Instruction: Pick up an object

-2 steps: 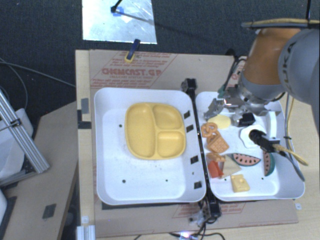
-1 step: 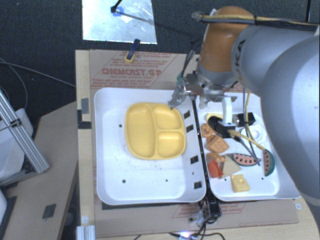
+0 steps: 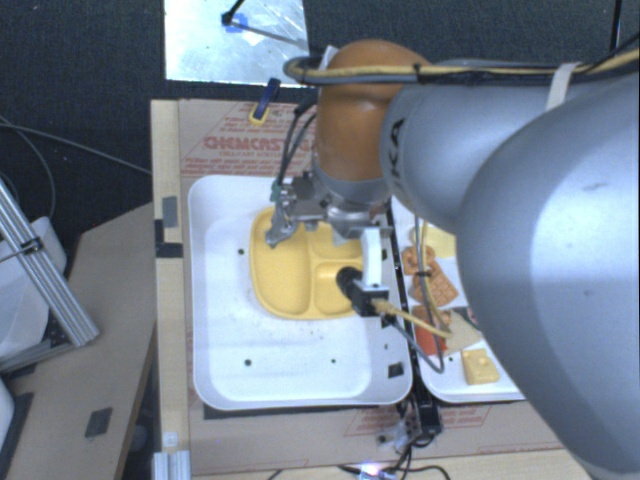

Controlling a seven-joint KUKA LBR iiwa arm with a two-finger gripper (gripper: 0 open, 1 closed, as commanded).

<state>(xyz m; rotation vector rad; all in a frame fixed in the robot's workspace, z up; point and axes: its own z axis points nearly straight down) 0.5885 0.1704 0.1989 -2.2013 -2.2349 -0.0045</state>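
Against the left bin's (image 3: pixel 215 368) right edge lies the yellow divided tray (image 3: pixel 295 278), the gripper (image 3: pixel 330 223) poised low over its far end, likely lining up a grasp, though its opening cannot be made out.

We see dark carpet (image 3: pixel 80 58), a shiny foil sheet (image 3: pixel 235 28) up top, tan board (image 3: pixel 110 298), aluminium frame (image 3: pixel 40 278) at left.
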